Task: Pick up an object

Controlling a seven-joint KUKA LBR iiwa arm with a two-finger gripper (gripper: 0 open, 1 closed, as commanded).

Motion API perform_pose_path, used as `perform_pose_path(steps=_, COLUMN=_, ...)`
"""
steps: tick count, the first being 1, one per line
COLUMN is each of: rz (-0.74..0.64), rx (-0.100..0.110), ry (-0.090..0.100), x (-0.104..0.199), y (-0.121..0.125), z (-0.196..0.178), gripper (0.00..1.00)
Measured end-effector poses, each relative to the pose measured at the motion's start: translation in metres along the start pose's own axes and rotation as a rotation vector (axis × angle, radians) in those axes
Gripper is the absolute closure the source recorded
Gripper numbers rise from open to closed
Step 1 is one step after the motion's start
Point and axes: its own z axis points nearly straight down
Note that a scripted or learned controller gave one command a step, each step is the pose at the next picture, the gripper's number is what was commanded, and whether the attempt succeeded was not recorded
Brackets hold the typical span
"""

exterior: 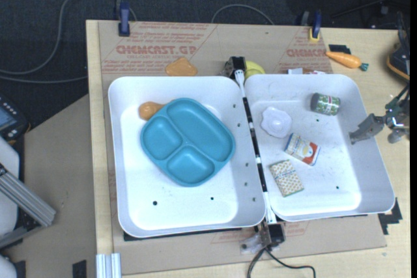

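The right bin (pixel 365 198) holds a small green can (pixel 325 103) lying at its far side, a pale translucent cup (pixel 276 122), a white, red and yellow carton (pixel 302 149) and a patterned flat packet (pixel 287 177). My gripper (pixel 374 128) reaches in over the bin's right rim, low and to the right of the can and carton, touching none of them. Nothing is visibly held in it. The left bin (pixel 130 205) carries a blue divided plate (pixel 187 140) with a small orange piece (pixel 150 110) at its upper left edge.
On the board behind the bins lie an orange lump (pixel 180 66), a yellow object (pixel 252 68) by the black clip between the bins, and a toy carrot (pixel 345 60). Blue clamps (pixel 124 17) hold the board's far edge. A cable runs out at the front.
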Motion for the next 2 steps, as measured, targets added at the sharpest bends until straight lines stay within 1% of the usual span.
perform_pose_path(steps=1, rz=-0.007, rx=0.009, ry=0.006, x=0.060, y=0.049, z=0.124, gripper=0.00)
perform_pose_path(steps=2, rz=0.000, rx=-0.009, ry=-0.008, x=0.094, y=0.047, z=0.186, gripper=0.00)
